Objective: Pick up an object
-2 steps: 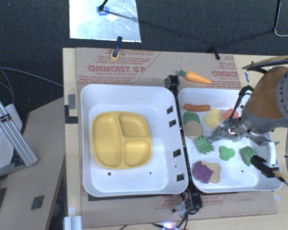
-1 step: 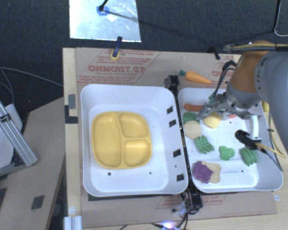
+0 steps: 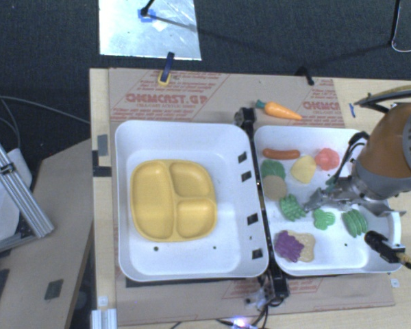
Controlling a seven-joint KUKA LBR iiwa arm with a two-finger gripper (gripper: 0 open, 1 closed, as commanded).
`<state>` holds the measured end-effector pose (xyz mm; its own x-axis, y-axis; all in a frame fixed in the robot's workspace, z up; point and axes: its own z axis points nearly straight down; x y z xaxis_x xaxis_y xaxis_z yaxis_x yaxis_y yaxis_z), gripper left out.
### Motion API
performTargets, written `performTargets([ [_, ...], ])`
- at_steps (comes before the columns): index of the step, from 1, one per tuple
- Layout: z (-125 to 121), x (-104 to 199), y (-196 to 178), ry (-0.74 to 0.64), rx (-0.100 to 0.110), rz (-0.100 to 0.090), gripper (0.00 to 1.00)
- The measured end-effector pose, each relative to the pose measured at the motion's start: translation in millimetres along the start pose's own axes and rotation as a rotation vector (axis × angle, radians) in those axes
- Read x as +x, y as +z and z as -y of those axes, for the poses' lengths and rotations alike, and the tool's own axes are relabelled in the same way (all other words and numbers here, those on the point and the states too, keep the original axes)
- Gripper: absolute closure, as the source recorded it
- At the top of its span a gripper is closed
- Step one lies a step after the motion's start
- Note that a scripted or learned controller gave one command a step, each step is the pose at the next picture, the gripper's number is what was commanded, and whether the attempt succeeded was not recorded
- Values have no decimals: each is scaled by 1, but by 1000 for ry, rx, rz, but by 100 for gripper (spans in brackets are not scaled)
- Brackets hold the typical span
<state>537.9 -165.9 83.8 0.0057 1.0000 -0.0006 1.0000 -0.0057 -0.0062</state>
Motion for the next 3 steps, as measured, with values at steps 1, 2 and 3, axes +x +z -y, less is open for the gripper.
performTargets([
  [1,-6,3,-12,-7,-10,0,100],
  [2,15,51,0,-12,-4,-3,100],
  [3,14,48,0,-8,-7,-1,0],
])
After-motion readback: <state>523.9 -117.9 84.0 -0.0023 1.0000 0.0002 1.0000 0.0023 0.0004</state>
